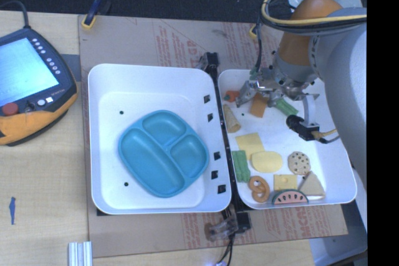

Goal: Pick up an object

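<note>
Brown cardboard covers the bench (156, 40) under two white bins, and a handheld control screen (28, 84) lies at the left edge of the frame. In the left bin (103, 81), near frame centre, sits a blue divided plate (163, 152). The right bin (340, 190) holds a scatter of toy food.

At the upper end of that right bin, the gripper (267, 95) hangs under the grey arm (330, 40), with its orange band above. Whether its fingers are apart or together I cannot tell; they are small and cluttered against the metal wrist.

An orange block (258, 106) lies just below the gripper in the frame, touching or nearly touching its tip, tilted with its long axis running roughly top to bottom. I cannot say it is being held. A green stick (287, 107) lies just to its right, and a small red piece (232, 96) just to its left.

Everything else lies further toward the bottom of the frame: a tan roll (232, 119), a yellow square (249, 142), a yellow oval (267, 162), a cookie (299, 163), a green strip (240, 166), a pretzel (257, 187) and a watermelon slice (290, 199).

By my judgement the orange block is the nearest candidate, almost straight beneath the gripper, so a short drop would suit better than a sideways reach.
</note>
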`<state>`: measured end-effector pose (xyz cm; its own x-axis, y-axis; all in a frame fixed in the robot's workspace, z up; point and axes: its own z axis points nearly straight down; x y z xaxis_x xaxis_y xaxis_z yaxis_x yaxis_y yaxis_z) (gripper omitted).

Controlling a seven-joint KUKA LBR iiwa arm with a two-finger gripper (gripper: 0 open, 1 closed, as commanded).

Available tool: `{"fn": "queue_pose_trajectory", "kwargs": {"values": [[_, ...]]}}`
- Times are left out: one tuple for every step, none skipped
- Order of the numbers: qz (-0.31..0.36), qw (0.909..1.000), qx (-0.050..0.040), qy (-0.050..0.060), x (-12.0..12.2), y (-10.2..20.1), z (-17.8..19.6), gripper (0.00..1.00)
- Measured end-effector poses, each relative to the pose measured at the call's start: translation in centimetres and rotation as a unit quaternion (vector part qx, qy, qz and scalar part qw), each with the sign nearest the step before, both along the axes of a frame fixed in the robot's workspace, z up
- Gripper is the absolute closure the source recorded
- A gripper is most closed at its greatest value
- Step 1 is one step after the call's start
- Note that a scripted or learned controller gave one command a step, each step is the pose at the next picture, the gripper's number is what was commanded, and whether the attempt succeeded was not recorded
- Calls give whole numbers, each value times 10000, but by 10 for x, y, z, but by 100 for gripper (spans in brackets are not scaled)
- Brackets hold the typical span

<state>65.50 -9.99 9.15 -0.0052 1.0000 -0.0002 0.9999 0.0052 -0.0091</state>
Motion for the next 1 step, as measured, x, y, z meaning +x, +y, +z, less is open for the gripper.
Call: {"fn": "queue_pose_trajectory", "kwargs": {"values": [[3,10000,-9,4,0,2,0,0]]}}
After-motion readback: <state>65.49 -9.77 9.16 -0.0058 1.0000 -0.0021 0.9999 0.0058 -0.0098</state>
